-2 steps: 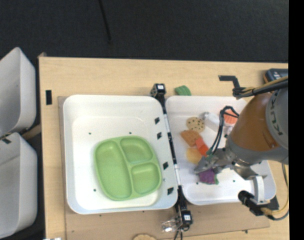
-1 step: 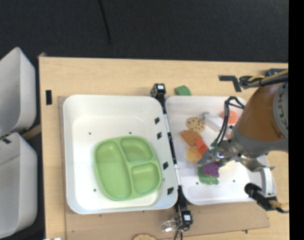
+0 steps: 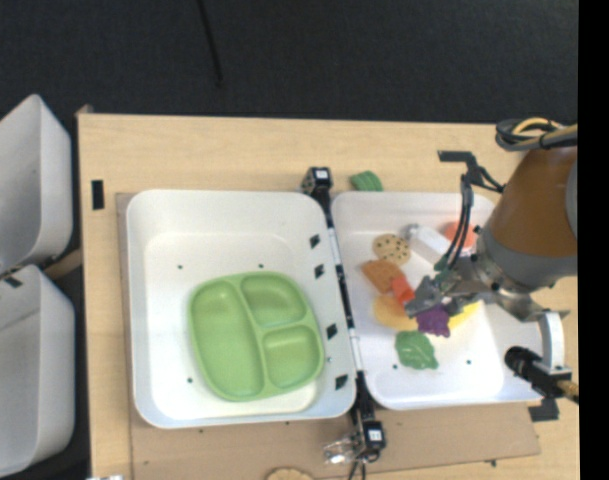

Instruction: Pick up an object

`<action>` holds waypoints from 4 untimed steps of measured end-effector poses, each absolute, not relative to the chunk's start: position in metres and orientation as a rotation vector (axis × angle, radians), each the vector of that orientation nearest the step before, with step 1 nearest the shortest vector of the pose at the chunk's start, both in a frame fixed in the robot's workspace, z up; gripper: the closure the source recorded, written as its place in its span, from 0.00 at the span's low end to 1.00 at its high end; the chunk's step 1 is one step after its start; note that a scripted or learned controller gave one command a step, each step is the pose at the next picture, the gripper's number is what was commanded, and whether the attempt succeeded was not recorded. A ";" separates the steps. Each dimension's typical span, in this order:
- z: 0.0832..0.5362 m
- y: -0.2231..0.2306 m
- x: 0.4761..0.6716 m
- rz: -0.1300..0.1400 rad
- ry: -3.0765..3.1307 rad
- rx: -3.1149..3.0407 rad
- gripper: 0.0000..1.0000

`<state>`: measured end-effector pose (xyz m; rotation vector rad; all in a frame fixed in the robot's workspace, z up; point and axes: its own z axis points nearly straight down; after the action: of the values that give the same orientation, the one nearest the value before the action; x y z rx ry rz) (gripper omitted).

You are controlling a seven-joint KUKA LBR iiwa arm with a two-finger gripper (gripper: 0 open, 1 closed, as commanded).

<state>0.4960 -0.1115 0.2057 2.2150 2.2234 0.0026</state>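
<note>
Grey end effector (image 3: pixel 427 303), grip unreadable, crowds toys mid right bin (image 3: pixel 484 393), walls apart.

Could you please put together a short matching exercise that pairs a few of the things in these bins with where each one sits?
Things:
1. green divided plate
2. cookie
3. green leafy piece
4. small green object

Places:
A. on the bench, just beyond the bins' far rims
B. in the left bin
C. right bin, far part
D. right bin, near part, below the purple piece

Pairs: 1-B, 2-C, 3-D, 4-A
</note>
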 end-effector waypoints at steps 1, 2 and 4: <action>0.241 -0.113 0.498 0.000 2.225 2.216 1.00; 0.246 -0.068 0.503 -0.001 2.231 2.214 1.00; 0.248 -0.040 0.500 -0.002 2.223 2.221 1.00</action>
<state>0.5002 -0.0395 0.2478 2.2208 2.2225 -0.0017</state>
